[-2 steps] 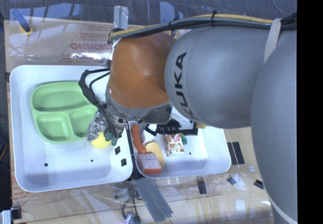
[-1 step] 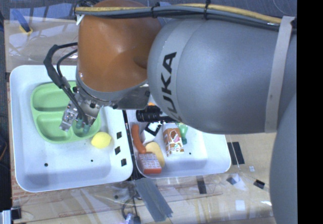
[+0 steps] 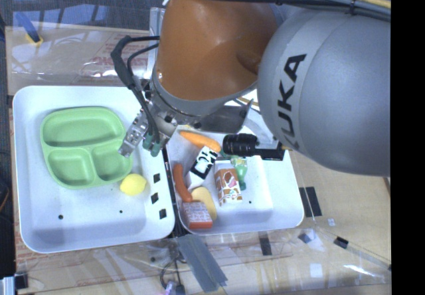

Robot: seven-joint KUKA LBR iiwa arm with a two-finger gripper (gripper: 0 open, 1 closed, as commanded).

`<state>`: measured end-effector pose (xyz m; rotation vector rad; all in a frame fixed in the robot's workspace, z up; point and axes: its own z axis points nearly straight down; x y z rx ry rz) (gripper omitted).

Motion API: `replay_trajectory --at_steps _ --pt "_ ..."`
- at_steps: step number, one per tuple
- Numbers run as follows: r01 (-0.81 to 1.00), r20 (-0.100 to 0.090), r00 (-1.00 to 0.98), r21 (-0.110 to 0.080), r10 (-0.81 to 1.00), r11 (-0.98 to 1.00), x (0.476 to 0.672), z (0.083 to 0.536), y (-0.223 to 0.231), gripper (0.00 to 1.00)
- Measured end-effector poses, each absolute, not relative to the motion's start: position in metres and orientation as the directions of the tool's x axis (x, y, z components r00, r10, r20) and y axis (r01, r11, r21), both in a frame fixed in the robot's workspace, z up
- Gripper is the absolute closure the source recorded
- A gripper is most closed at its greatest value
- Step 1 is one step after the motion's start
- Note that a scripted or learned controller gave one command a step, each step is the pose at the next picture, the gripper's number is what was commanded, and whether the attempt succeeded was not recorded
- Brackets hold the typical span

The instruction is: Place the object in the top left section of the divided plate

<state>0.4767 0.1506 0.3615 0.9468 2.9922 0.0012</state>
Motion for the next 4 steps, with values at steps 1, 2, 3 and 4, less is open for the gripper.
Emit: replay_trajectory --at_steps 1,2,3,4 --pt "0.519 -0.002 -0.855 0.001 0.519 0.855 0.476 0.437 0.191 1.00" --pt "0.614 0.001 -0.790 -0.005 0.614 0.790 0.493 0.243 0.216 1.00" --pt "0.822 -0.001 -0.570 0.001 0.822 0.570 0.495 0.345 0.182 1.00" --pt "0.945 -0.001 -0.328 0.000 0.945 0.328 0.477 0.362 0.148 1.00"
